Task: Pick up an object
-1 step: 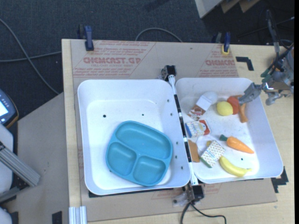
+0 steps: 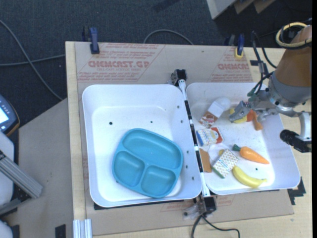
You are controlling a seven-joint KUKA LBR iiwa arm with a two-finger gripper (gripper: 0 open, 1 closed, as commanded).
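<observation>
Nearest lies a banana [image 2: 249, 177], just this side of the carrot [image 2: 253, 155] in the right bin [image 2: 292, 170]; both look light, smooth plastic, best pinched mid-body. Beyond the carrot hovers the gripper [image 2: 243, 114]; its spread is unclear. Left, a blue tray [image 2: 146, 162] fills the other bin [image 2: 99, 103].

Blue tray [image 2: 146, 162] in left bin [image 2: 99, 108]; carrot [image 2: 253, 155], banana [image 2: 247, 177] in right bin [image 2: 282, 175]
</observation>
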